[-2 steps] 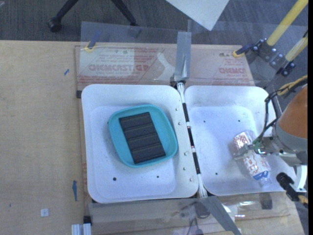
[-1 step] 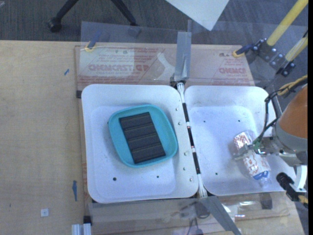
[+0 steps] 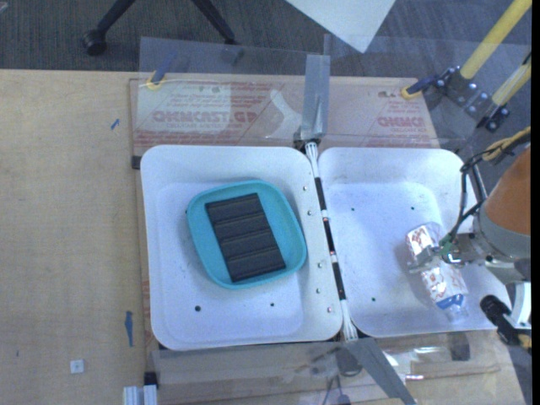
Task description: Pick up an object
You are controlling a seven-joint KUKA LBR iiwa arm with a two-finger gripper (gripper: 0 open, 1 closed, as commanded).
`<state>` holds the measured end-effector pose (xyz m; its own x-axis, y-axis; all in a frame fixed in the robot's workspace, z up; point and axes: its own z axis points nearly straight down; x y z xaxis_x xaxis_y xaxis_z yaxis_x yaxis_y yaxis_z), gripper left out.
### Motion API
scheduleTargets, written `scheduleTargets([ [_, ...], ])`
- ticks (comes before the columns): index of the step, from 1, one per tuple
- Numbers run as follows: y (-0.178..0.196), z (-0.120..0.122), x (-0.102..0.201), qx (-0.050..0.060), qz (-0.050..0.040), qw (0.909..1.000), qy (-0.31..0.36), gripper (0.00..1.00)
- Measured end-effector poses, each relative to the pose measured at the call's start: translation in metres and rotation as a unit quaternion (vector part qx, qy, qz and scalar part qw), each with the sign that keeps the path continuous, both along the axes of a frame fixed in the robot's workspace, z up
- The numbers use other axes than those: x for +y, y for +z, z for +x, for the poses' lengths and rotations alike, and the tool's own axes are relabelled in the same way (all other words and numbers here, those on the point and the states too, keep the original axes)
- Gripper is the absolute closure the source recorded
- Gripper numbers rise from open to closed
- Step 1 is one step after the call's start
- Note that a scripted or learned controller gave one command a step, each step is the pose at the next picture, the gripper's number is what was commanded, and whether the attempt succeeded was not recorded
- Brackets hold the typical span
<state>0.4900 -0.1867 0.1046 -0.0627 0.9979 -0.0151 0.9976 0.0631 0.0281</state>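
Crinkled plastic bottle [image 3: 434, 274] lies in the right bin [image 3: 371, 218], touching the hand [image 3: 451, 254] — grip state cannot be told. Risk, as judged: the slick, rounded body may slip or roll aside during closing — lift fails.

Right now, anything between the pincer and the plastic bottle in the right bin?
Nothing visible. The pincer is already down at the plastic bottle near the right bin's right side. The teal tray with the dark block sits apart in the left bin.

Wooden bench [image 3: 59, 226], grey carpet [image 3: 51, 7].
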Motion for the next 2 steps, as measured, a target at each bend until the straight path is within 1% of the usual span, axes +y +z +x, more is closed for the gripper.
scheduleTargets([
  [1,-0.005,0.0,0.033,-0.003,-0.003,0.9997,0.023,1.0],
  [2,0.093,0.06,0.105,0.015,0.0059,0.9995,0.026,1.0],
])
